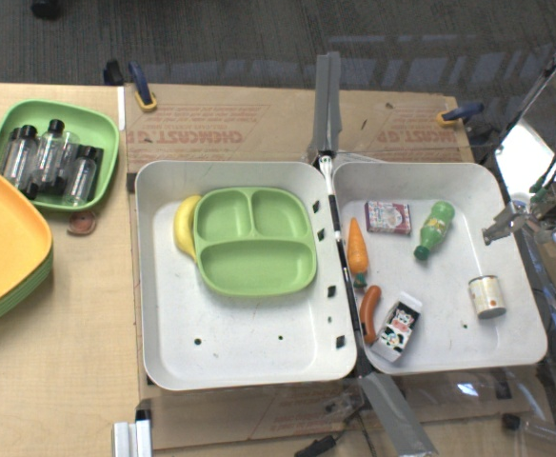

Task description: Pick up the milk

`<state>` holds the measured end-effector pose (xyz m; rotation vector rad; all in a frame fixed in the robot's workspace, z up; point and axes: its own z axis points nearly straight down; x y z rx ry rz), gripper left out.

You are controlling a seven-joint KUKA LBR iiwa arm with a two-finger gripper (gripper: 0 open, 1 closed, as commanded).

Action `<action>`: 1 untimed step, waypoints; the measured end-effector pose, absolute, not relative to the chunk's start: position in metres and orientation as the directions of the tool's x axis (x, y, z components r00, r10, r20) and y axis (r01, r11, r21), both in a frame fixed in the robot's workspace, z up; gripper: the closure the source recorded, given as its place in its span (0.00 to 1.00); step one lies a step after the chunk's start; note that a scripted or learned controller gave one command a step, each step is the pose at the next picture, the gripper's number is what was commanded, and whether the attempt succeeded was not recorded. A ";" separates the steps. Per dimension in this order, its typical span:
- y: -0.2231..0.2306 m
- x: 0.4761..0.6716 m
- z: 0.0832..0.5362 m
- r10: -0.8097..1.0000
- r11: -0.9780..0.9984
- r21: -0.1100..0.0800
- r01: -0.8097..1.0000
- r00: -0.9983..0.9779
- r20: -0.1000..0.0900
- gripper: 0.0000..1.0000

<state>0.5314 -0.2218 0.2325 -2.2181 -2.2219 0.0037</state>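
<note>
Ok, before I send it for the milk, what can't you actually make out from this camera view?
- Gripper: small and blurred at the right bin's edge; whether open or shut is unclear.
- Milk carton: its cow print shows, any text is too small to read.
- Yellow item: mostly hidden under the green divided plate.
- Pink box: label too small to read.
- Orange plates: cut off by the left edge.

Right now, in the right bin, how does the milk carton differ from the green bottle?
The milk carton is a boxy white pack with black cow patches; the green bottle is rounded and green with a yellow label. The milk carton lies near the bin's front edge, beside the sausage; the green bottle lies farther back, apart from other items. Both lie on their sides, tilted alike.
</note>
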 end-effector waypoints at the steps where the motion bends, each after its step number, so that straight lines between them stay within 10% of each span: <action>1: -0.146 0.522 0.112 0.964 0.267 -0.002 0.964 -0.267 0.001 0.00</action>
